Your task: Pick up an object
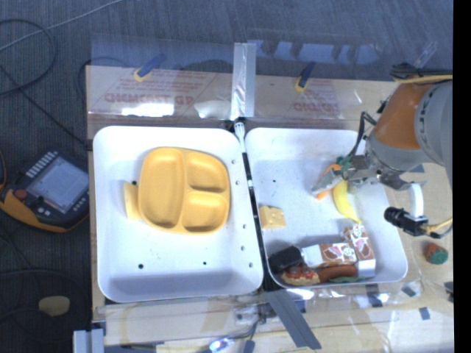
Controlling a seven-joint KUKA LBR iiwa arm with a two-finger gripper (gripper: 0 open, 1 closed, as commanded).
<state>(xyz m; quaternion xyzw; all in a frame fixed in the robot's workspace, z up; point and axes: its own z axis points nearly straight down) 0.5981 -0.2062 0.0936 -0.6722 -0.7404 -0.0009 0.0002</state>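
My gripper hangs low over the right side of the right bin, under the grey arm with its orange band. Just below it a yellow banana lies on the bin floor. A small orange piece sits to the gripper's lower left, close to or touching it. From this slant I cannot make out whether anything is held. A pale cheese slice rests near the divider between the bins.
Along the right bin's front wall lie a black item, a pizza slice, a sausage and two small cartons. A yellow divided plate rests in the left bin. A teach pendant lies on the floor at left.
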